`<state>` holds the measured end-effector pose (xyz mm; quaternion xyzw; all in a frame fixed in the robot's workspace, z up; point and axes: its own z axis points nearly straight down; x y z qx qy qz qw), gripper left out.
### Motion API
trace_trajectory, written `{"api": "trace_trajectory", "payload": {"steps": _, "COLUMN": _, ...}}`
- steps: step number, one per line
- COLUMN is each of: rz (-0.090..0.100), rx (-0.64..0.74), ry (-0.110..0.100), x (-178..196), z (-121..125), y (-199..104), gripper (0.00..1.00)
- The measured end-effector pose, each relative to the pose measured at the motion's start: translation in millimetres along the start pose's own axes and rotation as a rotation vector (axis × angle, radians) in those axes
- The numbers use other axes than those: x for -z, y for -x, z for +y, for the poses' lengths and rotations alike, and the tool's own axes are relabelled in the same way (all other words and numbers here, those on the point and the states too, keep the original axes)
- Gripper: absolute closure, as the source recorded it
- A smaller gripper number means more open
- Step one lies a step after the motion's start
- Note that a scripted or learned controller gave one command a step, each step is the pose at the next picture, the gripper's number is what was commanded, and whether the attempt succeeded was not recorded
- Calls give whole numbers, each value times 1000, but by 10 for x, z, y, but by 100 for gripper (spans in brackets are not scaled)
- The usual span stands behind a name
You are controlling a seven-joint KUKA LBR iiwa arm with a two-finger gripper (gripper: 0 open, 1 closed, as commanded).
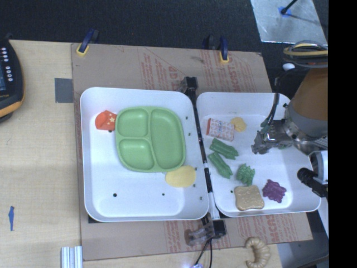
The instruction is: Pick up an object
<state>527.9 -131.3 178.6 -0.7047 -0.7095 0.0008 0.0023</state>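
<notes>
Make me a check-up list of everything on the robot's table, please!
Surface: wooden bench with a cardboard sheet clamped on it; left bin and right bin sit side by side.
Job's things: right bin holds a red-and-white packet, yellow round piece, two green bean pods, green leafy toy, purple grapes, toast slice.
Clutter: left bin holds a green divided plate, a red toy at its left edge, a yellow piece at its lower right.
Claw: claw is above the right bin; nothing seen between its fingers.
Cables: a cable runs up from the claw.
Surroundings: control pendant at left, tan curled toy below the bins.
</notes>
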Motion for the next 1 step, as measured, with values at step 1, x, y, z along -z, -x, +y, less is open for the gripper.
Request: {"api": "trace_trajectory", "payload": {"steps": 1, "rz": -1, "rx": -2, "ry": 0, "x": -21, "z": 12, "y": 18, "gripper": 0}}
